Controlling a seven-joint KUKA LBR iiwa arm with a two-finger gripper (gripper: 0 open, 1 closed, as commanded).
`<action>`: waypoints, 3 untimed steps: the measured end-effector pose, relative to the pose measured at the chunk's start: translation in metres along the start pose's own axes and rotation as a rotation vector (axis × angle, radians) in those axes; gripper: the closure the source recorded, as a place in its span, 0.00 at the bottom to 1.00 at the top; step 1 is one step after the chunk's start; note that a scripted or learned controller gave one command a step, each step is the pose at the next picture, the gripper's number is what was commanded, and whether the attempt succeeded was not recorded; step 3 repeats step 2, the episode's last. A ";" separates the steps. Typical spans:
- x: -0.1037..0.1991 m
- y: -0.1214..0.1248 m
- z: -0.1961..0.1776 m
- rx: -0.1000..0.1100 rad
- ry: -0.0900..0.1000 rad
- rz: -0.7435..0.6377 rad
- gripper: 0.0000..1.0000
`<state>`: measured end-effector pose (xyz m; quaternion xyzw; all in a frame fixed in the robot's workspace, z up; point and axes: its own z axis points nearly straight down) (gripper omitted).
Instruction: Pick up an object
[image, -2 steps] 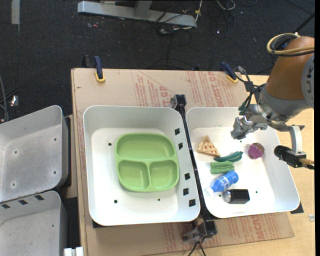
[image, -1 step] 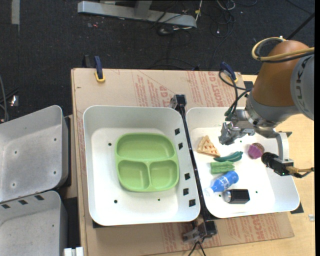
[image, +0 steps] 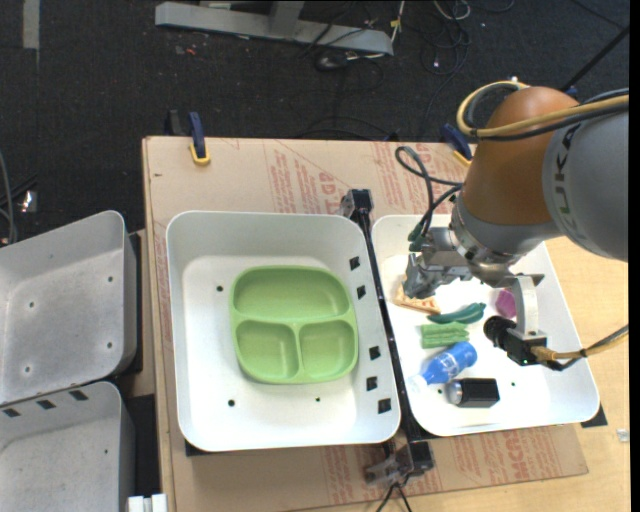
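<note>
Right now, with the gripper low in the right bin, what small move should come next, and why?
Probably a short lift straight up, to check the grasp. The gripper sits over the tan piece at the right bin's left side, but whether it holds it can't be told.

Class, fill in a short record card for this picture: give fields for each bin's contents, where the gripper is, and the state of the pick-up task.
left bin: holds a light green plastic tray with three compartments
right bin: holds a blue plastic bottle, a green ridged piece, a dark green pod-shaped piece, a black box, a magenta item and a tan wedge
gripper: low in the right bin's far-left part, over the tan wedge
grasp: cannot be judged; nothing seen lifted
</note>
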<state>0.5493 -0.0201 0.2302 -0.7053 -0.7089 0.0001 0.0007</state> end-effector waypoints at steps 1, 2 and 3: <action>0.057 -0.020 0.006 0.002 0.000 -0.001 1.00; 0.102 -0.028 -0.002 -0.001 0.000 -0.002 1.00; 0.102 -0.028 -0.002 -0.001 0.000 -0.002 1.00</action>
